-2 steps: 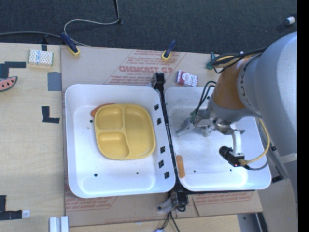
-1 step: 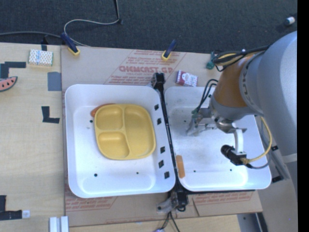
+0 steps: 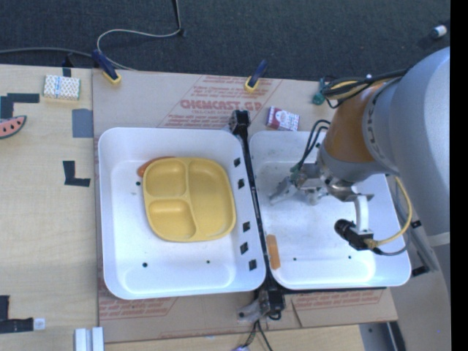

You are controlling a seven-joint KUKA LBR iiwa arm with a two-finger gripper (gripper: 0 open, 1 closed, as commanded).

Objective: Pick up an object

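Red lettering on the brown cardboard sheet (image 3: 212,104) under the bins reads "CHEMCAST GP", seen upside down along its far edge. A small red-and-white packet (image 3: 281,118) lies on that cardboard just beyond the right bin; its print is too small to read.

Two shallow white bins sit side by side on the tabletop (image 3: 44,218). The left bin (image 3: 124,269) holds one yellow tray (image 3: 189,198) with three compartments, lying flat slightly left of the bin's middle, and a sliver of an orange-red object (image 3: 142,168) shows at the tray's far left corner, mostly hidden beneath it. The right bin (image 3: 322,269) holds one small orange piece (image 3: 273,251), elongated, lying against the bin's left wall toward the near side.

Two yellow-and-blue clamps (image 3: 108,68) (image 3: 256,79) grip the far edge of the cardboard. On the bare wood at the left are a yellow-and-white sponge block (image 3: 61,87), a watermelon-slice toy (image 3: 10,126) at the picture's edge, and several dark tape marks.

The arm reaches in from the right, and its gripper (image 3: 281,190) is down in the right bin's far left part, its metal fingers pointing left and spread a little apart with nothing between them. The small orange piece lies nearer to the viewer than the gripper and slightly left, apart from it. The yellow tray is to the gripper's left, across the walls between the bins.
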